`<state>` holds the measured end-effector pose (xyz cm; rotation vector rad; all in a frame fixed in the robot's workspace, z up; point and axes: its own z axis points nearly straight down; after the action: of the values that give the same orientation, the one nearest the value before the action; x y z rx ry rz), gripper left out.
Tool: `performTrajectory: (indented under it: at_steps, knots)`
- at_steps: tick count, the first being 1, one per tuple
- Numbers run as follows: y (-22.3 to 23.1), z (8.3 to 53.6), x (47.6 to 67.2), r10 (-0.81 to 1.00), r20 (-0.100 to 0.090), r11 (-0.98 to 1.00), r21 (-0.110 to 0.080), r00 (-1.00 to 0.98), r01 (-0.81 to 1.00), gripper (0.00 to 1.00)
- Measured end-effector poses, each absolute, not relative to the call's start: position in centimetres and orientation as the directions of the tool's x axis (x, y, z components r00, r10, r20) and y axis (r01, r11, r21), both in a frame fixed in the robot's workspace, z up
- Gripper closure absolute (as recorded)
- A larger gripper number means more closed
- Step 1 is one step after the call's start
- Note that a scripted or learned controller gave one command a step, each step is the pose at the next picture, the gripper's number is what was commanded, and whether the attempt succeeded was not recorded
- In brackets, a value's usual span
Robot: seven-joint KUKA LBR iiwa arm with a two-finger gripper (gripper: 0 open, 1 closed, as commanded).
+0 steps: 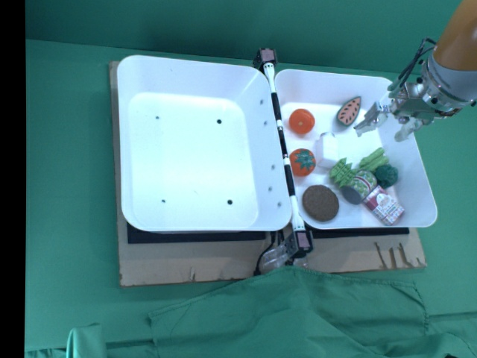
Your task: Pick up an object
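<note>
My gripper (387, 124) hangs over the back right part of the right bin (417, 207), fingers spread apart with nothing between them. Below and left of it lie a watermelon slice (348, 111), an orange ball (302, 121), a white block (327, 147) and a red tomato-like toy (302, 162). Nearer the front sit a brown round disc (320, 203), a green leafy piece (341, 173), green beans (373, 158), a broccoli floret (386, 174), a small can (359, 185) and a red carton (384, 205).
The left bin (134, 200) stands beside the right one, joined by a black and white divider (277, 118). Both rest on cardboard (186, 271) over green cloth. A rumpled fold of cloth (298, 312) lies at the front.
</note>
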<state>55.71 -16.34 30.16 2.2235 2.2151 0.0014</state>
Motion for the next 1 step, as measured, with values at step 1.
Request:
performTrajectory:
  at_steps: [1]
  knots:
    - [-17.52,22.95,54.46,1.0,-0.001,-0.006,-0.004,0.006,1.0,0.0]
